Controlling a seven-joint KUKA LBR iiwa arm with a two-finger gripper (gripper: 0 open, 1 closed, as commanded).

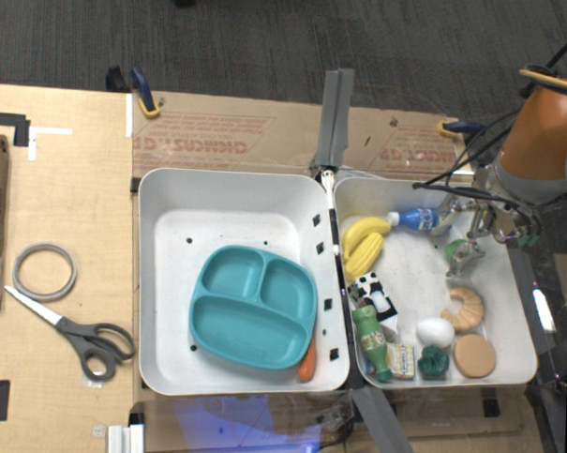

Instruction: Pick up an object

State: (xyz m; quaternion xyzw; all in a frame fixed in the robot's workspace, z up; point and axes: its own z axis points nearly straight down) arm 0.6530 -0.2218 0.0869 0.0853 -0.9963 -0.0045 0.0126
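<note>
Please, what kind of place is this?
Probably a robot test bench: two shallow white bins, toy food like a yellow plastic banana, and a grey-and-orange robot arm.

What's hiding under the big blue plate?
An orange carrot-like thing pokes out from beside the teal divided plate at its lower right edge, lying in the left bin. The plate covers the bin floor beneath it, so anything else there can't be seen.
</note>
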